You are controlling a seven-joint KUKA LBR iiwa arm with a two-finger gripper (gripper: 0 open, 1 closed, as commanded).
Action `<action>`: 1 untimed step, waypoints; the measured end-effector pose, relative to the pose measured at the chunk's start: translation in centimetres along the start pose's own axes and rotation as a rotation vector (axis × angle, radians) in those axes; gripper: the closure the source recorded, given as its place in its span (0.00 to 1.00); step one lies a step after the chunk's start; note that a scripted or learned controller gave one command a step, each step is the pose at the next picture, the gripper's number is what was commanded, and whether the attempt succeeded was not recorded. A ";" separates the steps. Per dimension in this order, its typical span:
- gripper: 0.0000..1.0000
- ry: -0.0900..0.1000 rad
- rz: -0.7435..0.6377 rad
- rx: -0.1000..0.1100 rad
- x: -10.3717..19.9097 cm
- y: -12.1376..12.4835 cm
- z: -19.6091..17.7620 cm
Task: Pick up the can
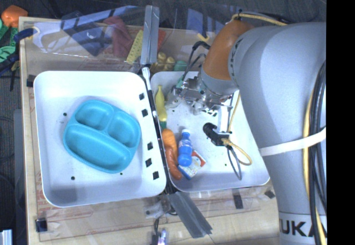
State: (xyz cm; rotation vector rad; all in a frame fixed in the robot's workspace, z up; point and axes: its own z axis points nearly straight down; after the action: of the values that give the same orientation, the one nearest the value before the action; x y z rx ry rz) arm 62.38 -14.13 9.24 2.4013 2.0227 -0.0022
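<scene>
A blue cylinder with a white top point(184, 151), the most can-like thing here, lies on its side in the right bin point(244, 174) near the front left. Its lower end rests on a small red-and-white packet point(195, 167). My gripper point(193, 97) is down in the back part of the same bin, under the orange wrist band point(222, 50). It is well behind the cylinder and apart from it. Nothing can be made out between its metal parts.
A yellow banana point(160, 103) and an orange carrot point(170, 152) lie along the right bin's left wall. The left bin point(50, 94) holds a blue divided plate point(102, 134). A black plug with a yellow cable point(217, 134) hangs from the arm over the right bin.
</scene>
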 end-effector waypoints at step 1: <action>1.00 0.000 -0.008 0.002 0.2 0.0 -1.0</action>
State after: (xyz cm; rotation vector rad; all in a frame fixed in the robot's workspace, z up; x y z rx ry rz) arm 62.41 -13.97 10.21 2.3950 2.0334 -0.0041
